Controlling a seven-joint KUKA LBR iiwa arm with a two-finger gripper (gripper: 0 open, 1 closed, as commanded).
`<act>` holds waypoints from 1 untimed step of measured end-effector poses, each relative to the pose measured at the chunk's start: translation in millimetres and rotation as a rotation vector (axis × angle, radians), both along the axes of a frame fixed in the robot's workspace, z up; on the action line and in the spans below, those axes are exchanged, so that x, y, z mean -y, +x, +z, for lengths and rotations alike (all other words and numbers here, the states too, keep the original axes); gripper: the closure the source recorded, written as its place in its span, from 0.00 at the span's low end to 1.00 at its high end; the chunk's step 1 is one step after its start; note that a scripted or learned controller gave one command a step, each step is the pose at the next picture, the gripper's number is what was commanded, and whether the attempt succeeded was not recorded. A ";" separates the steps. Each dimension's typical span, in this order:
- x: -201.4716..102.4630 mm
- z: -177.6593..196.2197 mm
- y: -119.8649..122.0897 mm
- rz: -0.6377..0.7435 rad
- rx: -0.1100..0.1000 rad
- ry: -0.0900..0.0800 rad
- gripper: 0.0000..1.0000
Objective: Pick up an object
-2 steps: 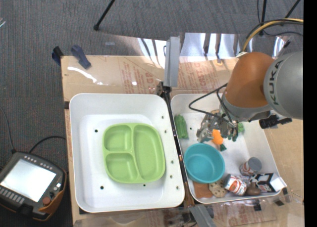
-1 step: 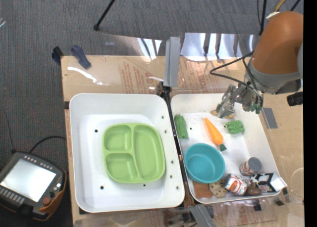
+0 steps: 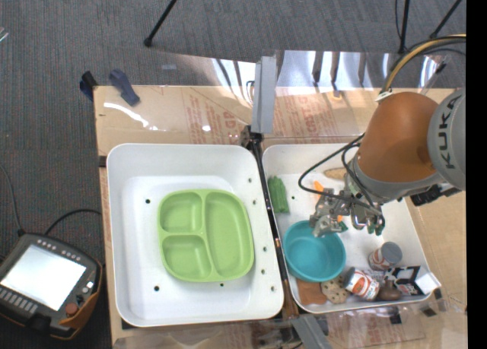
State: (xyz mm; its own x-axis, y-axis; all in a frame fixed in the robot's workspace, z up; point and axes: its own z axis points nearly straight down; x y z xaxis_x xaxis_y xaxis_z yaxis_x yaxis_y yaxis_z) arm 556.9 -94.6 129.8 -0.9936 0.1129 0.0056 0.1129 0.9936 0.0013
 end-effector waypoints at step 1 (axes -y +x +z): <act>-48.4 117.9 54.5 -0.016 0.022 -0.001 1.00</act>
